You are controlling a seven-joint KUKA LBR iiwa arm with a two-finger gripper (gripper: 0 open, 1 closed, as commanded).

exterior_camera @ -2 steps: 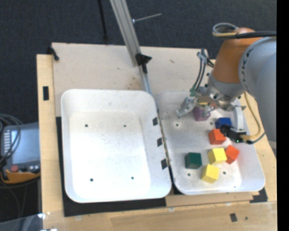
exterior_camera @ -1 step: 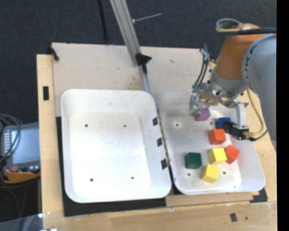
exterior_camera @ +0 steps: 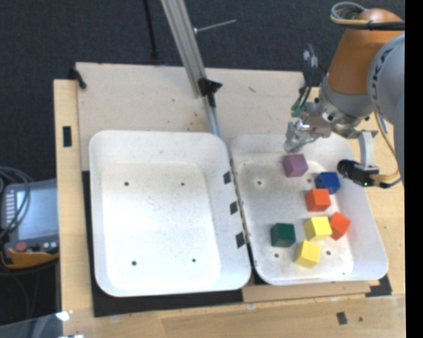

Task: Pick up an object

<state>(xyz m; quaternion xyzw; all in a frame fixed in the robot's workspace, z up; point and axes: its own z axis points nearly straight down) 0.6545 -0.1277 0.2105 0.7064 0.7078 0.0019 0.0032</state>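
My gripper [exterior_camera: 294,144] hangs over the far side of the right bin [exterior_camera: 264,210], just above and slightly left of a purple cube [exterior_camera: 295,165]. Nothing shows between it and the cube. Further in the right bin lie a blue cube [exterior_camera: 328,182], an orange cube [exterior_camera: 317,199], a second orange-red cube [exterior_camera: 340,224], two yellow cubes [exterior_camera: 317,227] [exterior_camera: 309,253] and a dark green cube [exterior_camera: 283,234].
The left bin [exterior_camera: 158,210] sits beside the right one, their rims meeting at the middle. A slanted metal pole [exterior_camera: 187,44] rises behind the bins. A pendant with a screen [exterior_camera: 28,217] lies off the bench at the left.
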